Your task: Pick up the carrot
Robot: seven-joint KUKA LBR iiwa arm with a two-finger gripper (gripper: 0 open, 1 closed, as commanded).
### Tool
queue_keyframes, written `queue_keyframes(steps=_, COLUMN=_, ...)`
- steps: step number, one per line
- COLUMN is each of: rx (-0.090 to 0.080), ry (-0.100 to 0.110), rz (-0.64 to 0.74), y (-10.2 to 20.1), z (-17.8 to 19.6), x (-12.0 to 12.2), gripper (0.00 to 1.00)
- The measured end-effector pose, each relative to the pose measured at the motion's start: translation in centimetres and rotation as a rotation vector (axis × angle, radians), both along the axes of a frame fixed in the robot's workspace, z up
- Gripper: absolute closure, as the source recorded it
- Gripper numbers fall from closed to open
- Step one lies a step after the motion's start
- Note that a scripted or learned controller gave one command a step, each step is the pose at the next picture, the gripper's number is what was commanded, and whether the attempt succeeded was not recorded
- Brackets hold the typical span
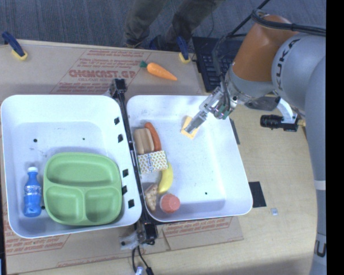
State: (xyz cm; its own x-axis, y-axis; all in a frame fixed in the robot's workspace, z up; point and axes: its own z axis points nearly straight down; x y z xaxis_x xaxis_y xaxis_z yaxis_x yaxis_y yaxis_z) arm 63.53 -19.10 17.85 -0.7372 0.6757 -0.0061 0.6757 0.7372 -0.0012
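Arm (286, 50): grey with an orange band above the wrist, reaching in from the right over the upper part of the right bin.
Gripper (196, 122): tilted down toward the left; its fingers are closed on a small yellow block.
Yellow block (188, 128): pinched at the fingertips, over the upper middle of the right bin.
Carrot (160, 71): orange with a green top, lying on the cardboard beyond the bins, outside both, well apart from the gripper.
Right bin (229, 153): white; a hot dog (146, 138), a patterned packet (152, 161), a banana (166, 179) and a red-capped item (169, 203) lie along its left wall.
Left bin (23, 119): white; holds a green divided tray (83, 188) and, just beside the tray's left edge, a blue bottle (32, 192).
Cardboard (74, 67): printed sheet under both bins, held by blue clamps (14, 46) at its far edge.
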Motion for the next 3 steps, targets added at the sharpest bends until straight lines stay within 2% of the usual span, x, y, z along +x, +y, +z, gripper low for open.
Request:
queue_keyframes(steps=1, rx=0.005, ry=0.011, rz=0.111, y=-1.9, z=-8.8, x=-7.1, gripper=0.0)
queue_keyframes(steps=2, rx=0.005, ry=0.001, rz=0.131, y=5.8, z=-6.8, x=0.7, gripper=0.0)
queue_keyframes(steps=3, rx=0.002, ry=0.01, rz=0.237, y=-0.5, z=-8.7, x=-3.5, gripper=0.0)
